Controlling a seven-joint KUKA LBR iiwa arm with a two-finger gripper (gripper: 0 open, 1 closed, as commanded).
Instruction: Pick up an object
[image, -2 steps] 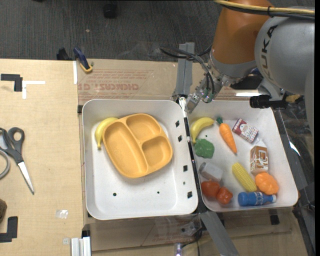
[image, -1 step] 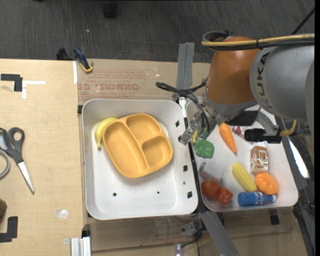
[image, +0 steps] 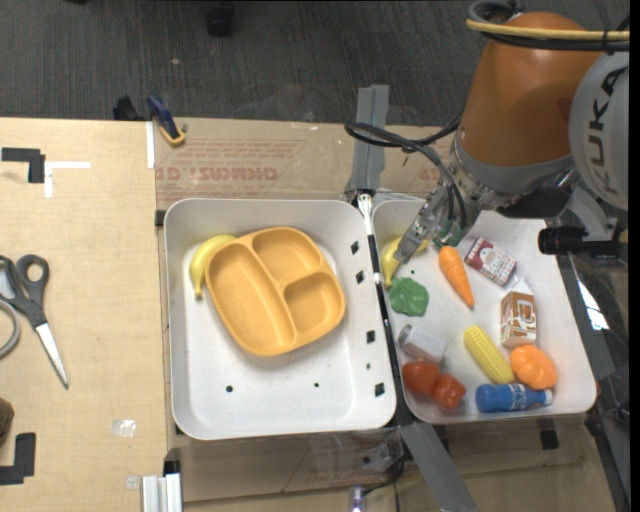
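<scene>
My gripper (image: 406, 250) reaches down-left from the orange wrist into the far left corner of the right bin (image: 570, 300). Its tip sits right at a small yellow object (image: 388, 264) lying against the bin's left wall, partly covering it. Just in front of the tip lies a green toy vegetable (image: 408, 296). An orange carrot (image: 457, 275) lies to the right of the tip. Whether the yellow object is between the jaws is hidden by the slant of the view.
The right bin also holds a red-white carton (image: 491, 261), a brown carton (image: 517, 318), corn (image: 487, 353), an orange fruit (image: 533, 367), a blue bottle (image: 512, 397) and red toys (image: 435, 385). The left bin (image: 190, 380) holds a yellow divided plate (image: 275, 288) and a banana (image: 203, 260). Scissors (image: 35, 305) lie at the left.
</scene>
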